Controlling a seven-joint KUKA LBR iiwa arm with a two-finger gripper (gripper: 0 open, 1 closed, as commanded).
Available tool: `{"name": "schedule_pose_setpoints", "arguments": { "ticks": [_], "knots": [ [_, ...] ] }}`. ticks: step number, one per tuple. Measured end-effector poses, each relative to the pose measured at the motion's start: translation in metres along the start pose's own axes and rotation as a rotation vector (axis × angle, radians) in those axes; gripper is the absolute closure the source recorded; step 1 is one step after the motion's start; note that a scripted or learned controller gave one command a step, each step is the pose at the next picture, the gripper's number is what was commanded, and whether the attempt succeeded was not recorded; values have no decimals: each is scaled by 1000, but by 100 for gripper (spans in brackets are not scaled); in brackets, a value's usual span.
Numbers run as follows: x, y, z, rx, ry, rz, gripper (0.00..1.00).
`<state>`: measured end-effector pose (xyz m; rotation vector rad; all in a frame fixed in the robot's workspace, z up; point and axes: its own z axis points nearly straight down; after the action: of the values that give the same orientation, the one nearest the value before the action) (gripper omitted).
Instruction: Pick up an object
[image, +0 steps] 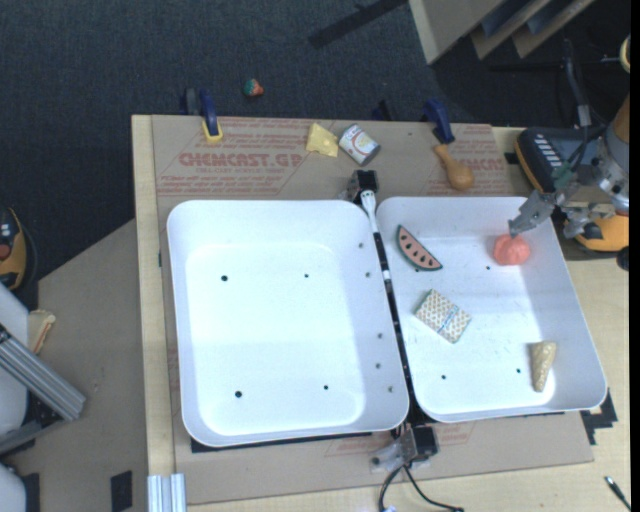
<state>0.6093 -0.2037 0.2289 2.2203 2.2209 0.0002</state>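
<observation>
This is a robotics lab or test cell. A bench (100, 300) on dark carpet (100, 60) bears a brown board (250, 155) printed with a maker's name, held at its far edge by blue clamps (209, 115). Two white bins (180, 300) sit side by side on it, fixed with screws, with a cable (420, 490) trailing off the near edge. Toy food (419, 248) lies as test pieces. Aluminium framing (40, 375) stands at left, and the arm (600, 180) reaches in from the right.

Grey metal arm (610, 170) — slim dark jaws, black cables.
</observation>
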Motion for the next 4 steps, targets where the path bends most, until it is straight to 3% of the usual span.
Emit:
{"name": "schedule_pose_setpoints", "arguments": {
  "ticks": [1,2,3,4],
  "knots": [
    [71,-35,152,11,6,-4,0],
    [114,-28,144,3,3,-4,0],
    [111,34,143,-5,-1,-2,0],
    [102,47,144,-3,-1,-1,0]
  ]
}}
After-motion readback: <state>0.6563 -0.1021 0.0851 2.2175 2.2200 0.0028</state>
